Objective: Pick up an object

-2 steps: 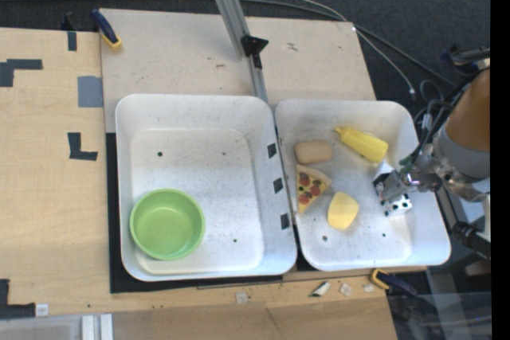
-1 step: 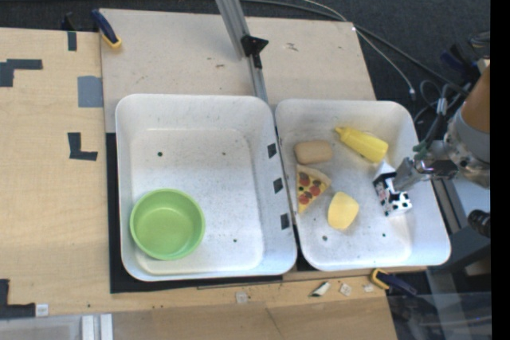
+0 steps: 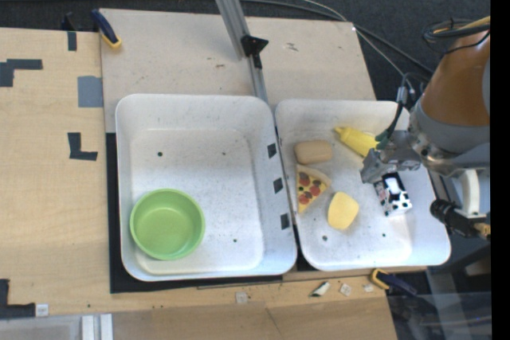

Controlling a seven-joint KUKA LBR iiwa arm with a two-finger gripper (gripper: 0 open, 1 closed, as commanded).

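Observation:
The right bin (image 3: 422,251) holds several toy foods. A tan bread roll (image 3: 313,151) lies near its left wall, with a pizza slice (image 3: 310,188) just in front of it. A round yellow piece (image 3: 343,211) sits in the middle of the bin. A yellow bottle-shaped toy (image 3: 355,139) lies toward the back, its right end running under the arm. My gripper (image 3: 378,169) hangs low over the bin, right of the roll and just in front of the yellow bottle toy. I see nothing held in it.
A green bowl (image 3: 167,224) stands in the front left corner of the left bin (image 3: 191,115). A slanted metal pole (image 3: 231,8) rises behind the bins. A blue and yellow clamp (image 3: 106,29) sits at the board's back left corner.

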